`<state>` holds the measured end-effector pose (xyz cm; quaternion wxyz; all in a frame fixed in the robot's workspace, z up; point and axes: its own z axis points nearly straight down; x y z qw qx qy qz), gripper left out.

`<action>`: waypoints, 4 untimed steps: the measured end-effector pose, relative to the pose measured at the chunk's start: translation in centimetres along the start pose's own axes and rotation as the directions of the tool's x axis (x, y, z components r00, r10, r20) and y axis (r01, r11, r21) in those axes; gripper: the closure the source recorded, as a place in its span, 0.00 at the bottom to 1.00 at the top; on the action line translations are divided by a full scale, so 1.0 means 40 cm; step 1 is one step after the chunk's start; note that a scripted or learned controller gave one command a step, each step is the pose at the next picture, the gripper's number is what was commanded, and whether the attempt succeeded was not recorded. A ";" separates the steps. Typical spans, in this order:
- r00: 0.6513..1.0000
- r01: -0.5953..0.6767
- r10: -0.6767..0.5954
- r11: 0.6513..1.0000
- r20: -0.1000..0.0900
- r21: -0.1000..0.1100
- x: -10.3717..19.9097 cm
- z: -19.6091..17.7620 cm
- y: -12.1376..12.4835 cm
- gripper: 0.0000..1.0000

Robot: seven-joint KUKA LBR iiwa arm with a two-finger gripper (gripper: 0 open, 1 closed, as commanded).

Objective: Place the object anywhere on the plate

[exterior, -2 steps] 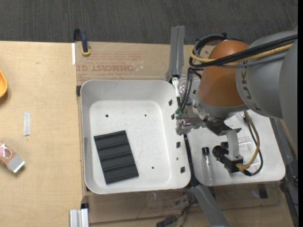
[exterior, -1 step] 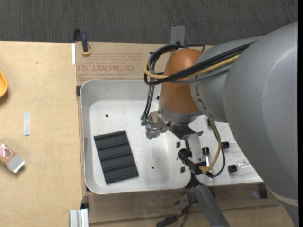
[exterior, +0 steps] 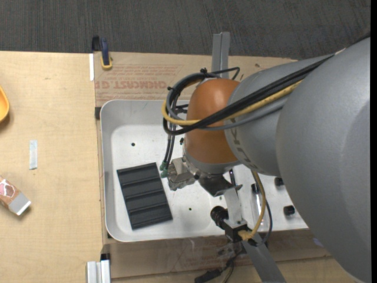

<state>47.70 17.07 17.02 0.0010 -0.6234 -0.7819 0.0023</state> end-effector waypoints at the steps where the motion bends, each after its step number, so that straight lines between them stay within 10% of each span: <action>1: 0.994 0.106 -0.106 0.994 0.001 0.001 0.102 0.069 0.023 1.00; 2: 0.960 0.279 -0.279 0.960 0.000 0.000 -0.112 0.200 -0.026 1.00; 3: 0.969 0.248 -0.248 0.969 0.000 -0.004 0.034 0.197 0.010 1.00; 4: 0.891 0.454 -0.454 0.891 0.003 -0.006 0.114 0.196 0.031 1.00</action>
